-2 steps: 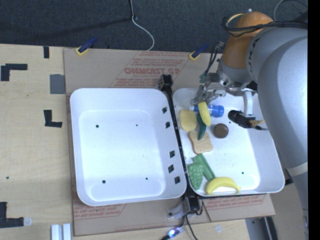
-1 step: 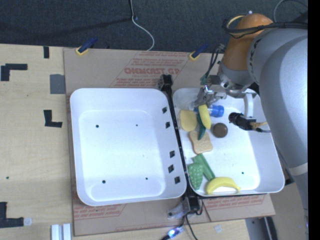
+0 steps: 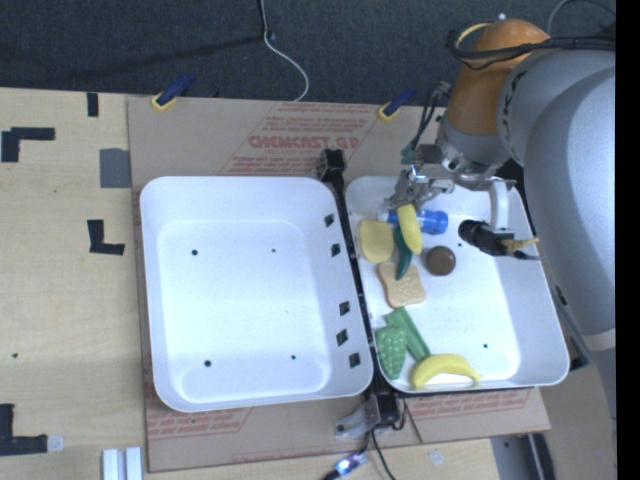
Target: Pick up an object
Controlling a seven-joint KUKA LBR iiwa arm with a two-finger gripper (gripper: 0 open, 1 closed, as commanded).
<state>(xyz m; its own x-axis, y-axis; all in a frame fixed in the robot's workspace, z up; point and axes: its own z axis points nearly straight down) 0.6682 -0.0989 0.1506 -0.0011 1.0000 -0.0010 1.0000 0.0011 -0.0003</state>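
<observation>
**Already gripping: the corn cob hangs in the tool over the right bin**

Plainly the pick is at its holding stage. The tool [image 3: 413, 190] sits over the far part of the right bin [image 3: 520, 313], below the orange band of the arm [image 3: 560, 138], and its fingers are closed on the upper end of a yellow corn cob [image 3: 408, 228]. The cob hangs from them with its long axis nearly vertical in the view, leaning slightly toward the lower right; its top is pinched between the fingers and its lower end points down at the pile beneath. Whether that lower end is clear of the pile or touching it I cannot tell.

Just under and beside the cob lie a pale yellow piece [image 3: 375, 240], a dark green strip [image 3: 402, 264], and a blue item [image 3: 430, 222] partly behind it. A little further out sit a tan bread slice [image 3: 404, 286] and a brown ball [image 3: 440, 260]. Near the front rim are a green bumpy piece [image 3: 392, 348], a green stalk [image 3: 410, 330] and a banana [image 3: 444, 370].

My reading is that the next move calls for a straight lift, slow enough that the end-held cob does not swing or slip out. The left bin [image 3: 240, 288] stands beside, on the bench [image 3: 60, 298].
</observation>
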